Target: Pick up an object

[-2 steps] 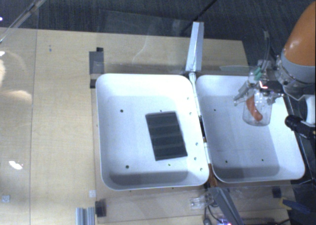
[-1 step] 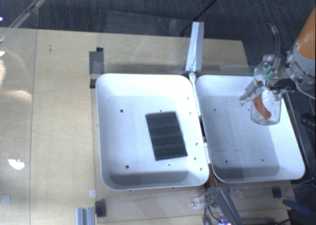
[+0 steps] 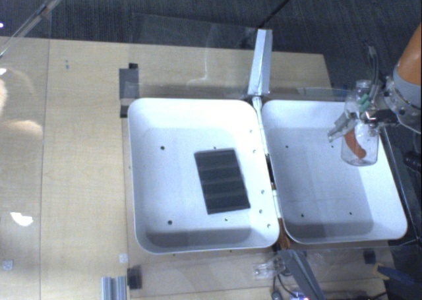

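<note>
The end effector (image 3: 359, 119) hung over the right bin (image 3: 316, 180), far corner; whether it gripped anything, I couldn't tell. The dark pad (image 3: 221, 180) lay well off to its left in the left bin (image 3: 151, 180), long axis running near-to-far, slightly slanted.

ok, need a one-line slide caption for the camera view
KUKA gripper above the right bin's far right corner, by a clear cup-like object with something orange in it; dark ribbed pad lies in the left bin.
</note>
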Available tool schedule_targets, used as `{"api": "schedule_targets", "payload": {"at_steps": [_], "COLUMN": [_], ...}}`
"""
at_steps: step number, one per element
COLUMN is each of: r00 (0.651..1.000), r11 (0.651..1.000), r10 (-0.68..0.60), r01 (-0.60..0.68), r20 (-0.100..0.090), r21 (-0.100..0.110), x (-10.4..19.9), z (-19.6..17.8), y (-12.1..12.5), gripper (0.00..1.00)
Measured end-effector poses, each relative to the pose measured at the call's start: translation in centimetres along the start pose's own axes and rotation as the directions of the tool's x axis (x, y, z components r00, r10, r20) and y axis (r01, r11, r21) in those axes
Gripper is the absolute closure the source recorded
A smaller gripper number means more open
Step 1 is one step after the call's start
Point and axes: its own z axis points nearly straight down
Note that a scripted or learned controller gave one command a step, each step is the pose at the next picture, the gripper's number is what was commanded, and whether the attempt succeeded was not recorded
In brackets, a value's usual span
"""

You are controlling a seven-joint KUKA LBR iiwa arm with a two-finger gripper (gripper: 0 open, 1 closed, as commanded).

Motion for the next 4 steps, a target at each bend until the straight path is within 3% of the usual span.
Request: {"api": "schedule_targets", "payload": {"at_steps": [1, 2, 3, 4], "r00": [0.992, 0.998, 0.998, 0.992], "r11": [0.992, 0.998, 0.998, 0.992], "r10": [-0.127, -0.064, -0.068, 0.128], "r01": [0.127, 0.064, 0.068, -0.128], "r20": [0.003, 0.002, 0.004, 0.000], "r21": [-0.004, -0.005, -0.010, -0.002], "x": [-4.9, -6.1, -6.0, -5.9], "z": [1.6, 16.7, 15.5, 12.8], "y": [3.2, 4.1, 4.3, 1.4], "gripper": [0.00, 0.00, 1.00, 1.00]}}
